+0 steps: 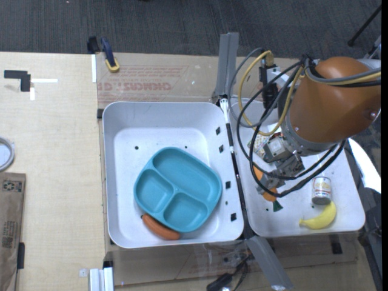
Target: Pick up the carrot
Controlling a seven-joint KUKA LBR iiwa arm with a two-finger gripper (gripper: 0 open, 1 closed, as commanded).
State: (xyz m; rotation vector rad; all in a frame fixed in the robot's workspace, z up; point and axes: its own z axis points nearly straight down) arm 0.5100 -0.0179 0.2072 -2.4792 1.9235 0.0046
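Note:
The carrot [267, 192], orange with a small green top, lies in the right bin [351, 226] near its left wall. My gripper [274, 176] sits directly over it, low in the bin, and hides the carrot's middle. Orange shows on both sides of the gripper's dark tip. The arm's bulky orange-brown wrist section blocks the view of the gripper's upper part.
A yellow banana [319, 217] and a small can [321, 190] lie right of the carrot. In the left bin [115, 162] rests a blue divided plate [177, 188], with a reddish sausage-shaped item [160, 228] tucked under its front edge. Cables loop around the arm.

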